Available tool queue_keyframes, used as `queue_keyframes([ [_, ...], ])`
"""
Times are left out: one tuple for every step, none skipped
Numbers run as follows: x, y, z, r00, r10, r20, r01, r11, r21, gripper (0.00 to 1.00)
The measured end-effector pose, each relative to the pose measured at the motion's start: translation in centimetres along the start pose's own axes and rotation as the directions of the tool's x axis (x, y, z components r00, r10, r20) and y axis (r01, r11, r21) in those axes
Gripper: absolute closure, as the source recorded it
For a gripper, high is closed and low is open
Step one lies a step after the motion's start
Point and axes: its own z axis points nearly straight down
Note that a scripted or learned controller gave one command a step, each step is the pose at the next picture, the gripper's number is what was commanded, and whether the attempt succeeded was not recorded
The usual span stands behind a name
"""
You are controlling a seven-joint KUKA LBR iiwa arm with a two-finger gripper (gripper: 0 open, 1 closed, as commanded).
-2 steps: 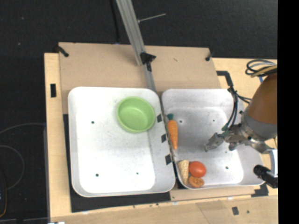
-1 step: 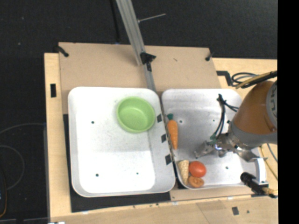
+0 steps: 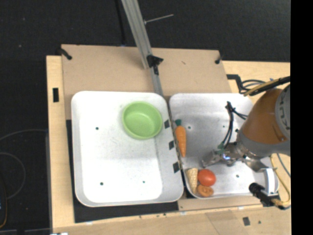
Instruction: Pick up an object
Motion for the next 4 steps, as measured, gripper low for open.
queue_keyframes([
  [-0.1, 0.2, -1.2, 1.0, 0.005, 0.001, -0.005, 1.0, -0.006, 1.0],
  [-0.6, 0.7, -7.5, 1.0, -0.006, 0.002, 0.006, 1.0, -0.009, 1.0],
  [-0.4, 1.3, -12.0, 1.0, -0.006, 0.001, 0.006, 1.0, -0.008, 1.0],
  [-0.6, 1.4, -15.9, 1.0, -0.006, 0.001, 0.006, 1.0, -0.004, 1.0],
])
